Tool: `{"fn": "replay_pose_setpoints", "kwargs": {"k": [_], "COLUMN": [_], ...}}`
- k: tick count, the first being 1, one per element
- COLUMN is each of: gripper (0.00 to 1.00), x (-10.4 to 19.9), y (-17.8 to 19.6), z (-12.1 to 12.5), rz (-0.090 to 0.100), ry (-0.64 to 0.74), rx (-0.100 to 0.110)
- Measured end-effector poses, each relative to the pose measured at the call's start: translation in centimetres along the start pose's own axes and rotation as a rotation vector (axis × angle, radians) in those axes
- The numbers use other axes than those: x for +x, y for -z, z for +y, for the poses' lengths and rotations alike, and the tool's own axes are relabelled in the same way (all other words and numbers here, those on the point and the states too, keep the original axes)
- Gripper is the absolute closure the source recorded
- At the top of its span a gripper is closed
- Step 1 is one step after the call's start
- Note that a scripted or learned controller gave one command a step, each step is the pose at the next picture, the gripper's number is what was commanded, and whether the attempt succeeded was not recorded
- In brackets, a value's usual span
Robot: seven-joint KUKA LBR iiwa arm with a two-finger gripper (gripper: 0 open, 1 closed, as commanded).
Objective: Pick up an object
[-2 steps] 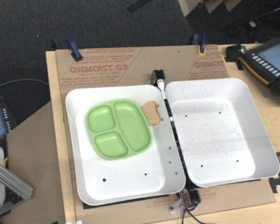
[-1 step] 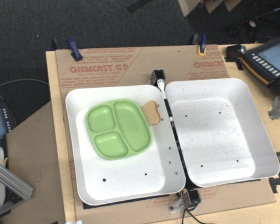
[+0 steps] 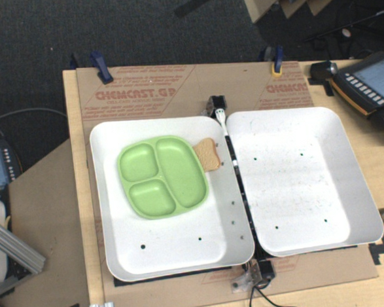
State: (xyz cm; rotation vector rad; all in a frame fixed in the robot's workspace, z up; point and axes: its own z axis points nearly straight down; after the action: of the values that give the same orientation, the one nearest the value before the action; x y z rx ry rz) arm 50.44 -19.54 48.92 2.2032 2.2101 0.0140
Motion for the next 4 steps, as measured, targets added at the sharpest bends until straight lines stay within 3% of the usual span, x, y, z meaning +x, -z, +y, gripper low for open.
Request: {"fn": "replay_pose_setpoints", "kwargs": {"k": [1, 2, 3, 4], "gripper": [1.00, 1.00, 1.00, 1.00], "x": [4.0, 8.3, 4.0, 7.1], "y": [-8.8, -13.5, -6.9, -15.5], "z": [-2.8, -2.8, -0.3, -3.0], "rz": [0.012, 0.011, 0.003, 0.012], "ry": [-0.001, 0.001, -0.006, -0.003], "rx": [0.030, 0.027, 0.011, 0.030]}}
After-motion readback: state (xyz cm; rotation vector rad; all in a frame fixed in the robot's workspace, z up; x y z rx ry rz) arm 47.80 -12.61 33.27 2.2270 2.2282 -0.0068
